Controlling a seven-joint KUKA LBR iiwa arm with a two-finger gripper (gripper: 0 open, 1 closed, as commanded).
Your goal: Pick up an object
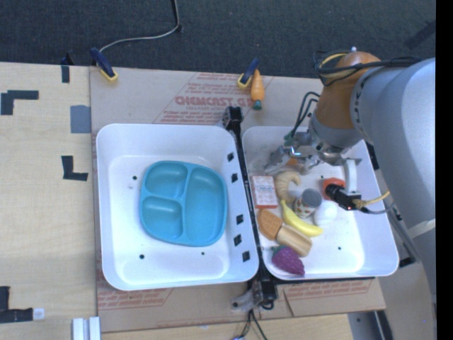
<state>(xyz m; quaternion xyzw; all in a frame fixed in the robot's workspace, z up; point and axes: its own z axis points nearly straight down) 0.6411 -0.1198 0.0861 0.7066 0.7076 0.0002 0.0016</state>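
Two white bins sit side by side. The gripper [291, 158] hangs low in the right bin [368, 250], toward its upper left; whether it grips anything I cannot tell. The toy croissant [287, 183] lies just below it, then a banana [299, 220]. The left bin [120, 183] holds a blue divided plate [182, 202].

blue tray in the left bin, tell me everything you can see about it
The blue tray is a light blue, plastic-looking divided plate with rounded corners and three compartments: two smaller ones and one long one. It lies flat on the floor of the left bin, turned a little askew, roughly centred, apart from the walls. Nothing rests in it or touches it.
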